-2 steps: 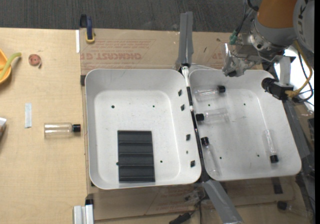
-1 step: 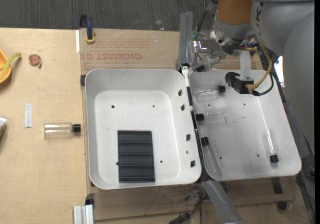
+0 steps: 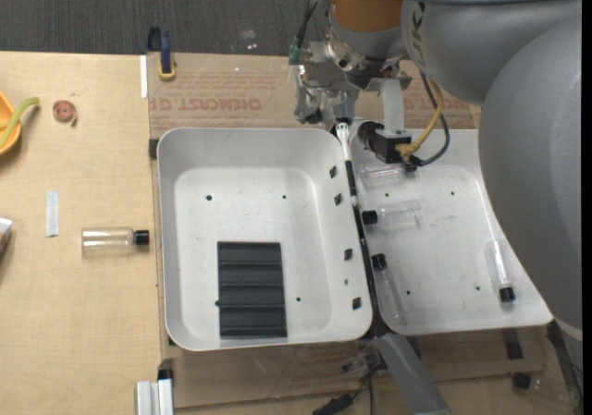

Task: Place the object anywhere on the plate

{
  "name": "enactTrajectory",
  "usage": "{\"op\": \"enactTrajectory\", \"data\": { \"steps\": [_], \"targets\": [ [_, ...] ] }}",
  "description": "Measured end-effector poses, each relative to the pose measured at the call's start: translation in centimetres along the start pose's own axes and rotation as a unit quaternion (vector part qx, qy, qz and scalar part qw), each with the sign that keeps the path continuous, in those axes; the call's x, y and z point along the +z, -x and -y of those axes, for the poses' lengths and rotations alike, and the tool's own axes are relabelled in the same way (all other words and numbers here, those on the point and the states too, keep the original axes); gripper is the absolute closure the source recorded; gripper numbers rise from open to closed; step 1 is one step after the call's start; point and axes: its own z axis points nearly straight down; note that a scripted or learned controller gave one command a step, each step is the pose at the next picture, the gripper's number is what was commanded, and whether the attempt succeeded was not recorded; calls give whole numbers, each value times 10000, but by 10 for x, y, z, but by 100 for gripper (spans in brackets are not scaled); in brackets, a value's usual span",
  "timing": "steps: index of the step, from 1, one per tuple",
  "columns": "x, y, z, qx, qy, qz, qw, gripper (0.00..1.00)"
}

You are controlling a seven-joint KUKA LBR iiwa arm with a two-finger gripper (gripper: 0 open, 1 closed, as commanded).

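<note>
Hanging beyond the plate's (image 3: 250, 290) far right corner, the gripper (image 3: 339, 119) sits over the far end of the rims where the two bins meet. Cables and the wrist's own parts crowd it, so whether it is spread or pressed together cannot be told, and nothing can be seen held in it. Above it rises the orange band (image 3: 365, 2), and the grey arm (image 3: 518, 90) fills the space to the plate's far right.

The plate is a black ridged slab lying flat on the floor of the left bin (image 3: 185, 219), toward that bin's near edge, with nothing on it. To the plate's right, across the shared rims, is the right bin (image 3: 444, 307). A clear tube (image 3: 400, 214) lies on its floor, a little farther back than the plate and well apart from it. A second clear tube with a black cap (image 3: 500, 272) lies farther right still, level with the plate, close under the arm.

To the plate's left, outside the bins, a clear bottle (image 3: 111, 238) with a black cap lies on its side on the bench (image 3: 74, 330). Left of the bottle is a small white strip (image 3: 52, 214). Farther back on that side sit a reddish disc (image 3: 63, 110) and a yellow object (image 3: 9, 122) cut off by the picture's edge. Behind the left bin lies printed cardboard (image 3: 231, 94) with a blue clamp (image 3: 162, 51) at its left end.
</note>
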Motion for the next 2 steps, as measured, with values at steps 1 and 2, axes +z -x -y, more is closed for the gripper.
{"op": "enactTrajectory", "data": {
  "steps": [1, 2],
  "targets": [
    [46, -72, -4, -1207, -7, 0, 9927, 100],
    [46, -72, -5, -1207, -5, 0, 9927, 0]
  ]
}}
